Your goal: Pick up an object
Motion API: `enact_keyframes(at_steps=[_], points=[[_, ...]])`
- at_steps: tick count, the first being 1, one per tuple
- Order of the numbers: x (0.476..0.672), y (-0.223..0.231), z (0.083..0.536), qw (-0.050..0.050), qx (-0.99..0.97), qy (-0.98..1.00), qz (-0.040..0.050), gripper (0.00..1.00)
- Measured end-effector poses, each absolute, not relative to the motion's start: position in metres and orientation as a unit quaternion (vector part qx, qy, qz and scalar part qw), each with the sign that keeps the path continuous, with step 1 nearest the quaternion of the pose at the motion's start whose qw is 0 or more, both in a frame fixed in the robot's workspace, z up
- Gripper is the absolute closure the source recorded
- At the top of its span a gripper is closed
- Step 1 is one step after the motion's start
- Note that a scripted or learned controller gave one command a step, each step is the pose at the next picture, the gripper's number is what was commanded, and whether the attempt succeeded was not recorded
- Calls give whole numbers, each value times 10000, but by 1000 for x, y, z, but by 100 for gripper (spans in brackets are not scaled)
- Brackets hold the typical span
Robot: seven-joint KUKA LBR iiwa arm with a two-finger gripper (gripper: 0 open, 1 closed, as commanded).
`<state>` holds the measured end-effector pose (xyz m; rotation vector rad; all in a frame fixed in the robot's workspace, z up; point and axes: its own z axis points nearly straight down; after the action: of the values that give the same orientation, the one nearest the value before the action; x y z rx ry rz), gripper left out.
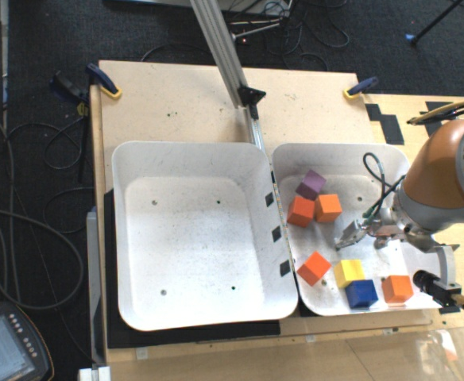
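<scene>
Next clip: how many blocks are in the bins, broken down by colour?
Orange blocks: 4
Purple block: 1
Yellow block: 1
Blue block: 1
Total: 7, all in the right bin.

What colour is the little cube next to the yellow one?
Blue: the small blue cube, clearest in the camera view.

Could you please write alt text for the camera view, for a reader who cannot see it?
A grey-and-orange robot arm reaches from the right into the right bin, its gripper low among coloured blocks: a purple block, four orange ones, a yellow block and a blue block. The left bin sits beside it.
</scene>
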<state>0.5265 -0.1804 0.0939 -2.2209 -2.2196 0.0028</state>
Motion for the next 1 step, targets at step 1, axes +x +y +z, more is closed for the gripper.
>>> enact_keyframes(at_steps=[1], points=[[528, -181, 107, -11, -7074, -7068, -5, 100]])
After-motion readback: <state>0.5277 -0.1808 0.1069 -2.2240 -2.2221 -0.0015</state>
